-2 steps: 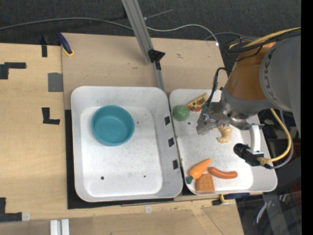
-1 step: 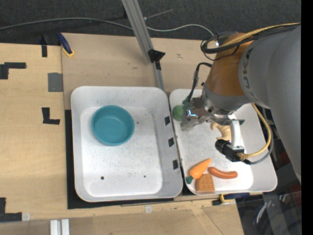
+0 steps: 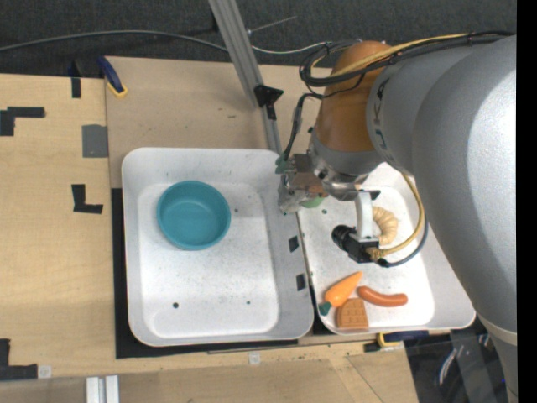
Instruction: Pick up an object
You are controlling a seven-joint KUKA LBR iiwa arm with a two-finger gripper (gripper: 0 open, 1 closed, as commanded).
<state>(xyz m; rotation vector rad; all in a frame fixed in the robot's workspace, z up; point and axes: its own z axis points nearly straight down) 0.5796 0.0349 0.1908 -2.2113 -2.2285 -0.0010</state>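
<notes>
My gripper point(image 3: 295, 196) hangs over the near-left corner of the right bin point(image 3: 445, 309), close to the wall shared with the left bin. A small green and orange thing point(image 3: 314, 195) shows right beside it; whether it is gripped is hidden by the wrist. At the front of the right bin lie an orange carrot point(image 3: 342, 290), a red sausage point(image 3: 383, 296) and a tan waffle piece point(image 3: 353, 313). A beige ridged pastry point(image 3: 388, 222) lies further back, partly behind a black cable fitting point(image 3: 352, 240).
A blue bowl point(image 3: 194, 214) stands in the left bin point(image 3: 210, 309) toward its back left. The big grey arm point(image 3: 453, 141) covers the right bin's back and right side. A slanted metal pole point(image 3: 239, 40) crosses behind the bins.
</notes>
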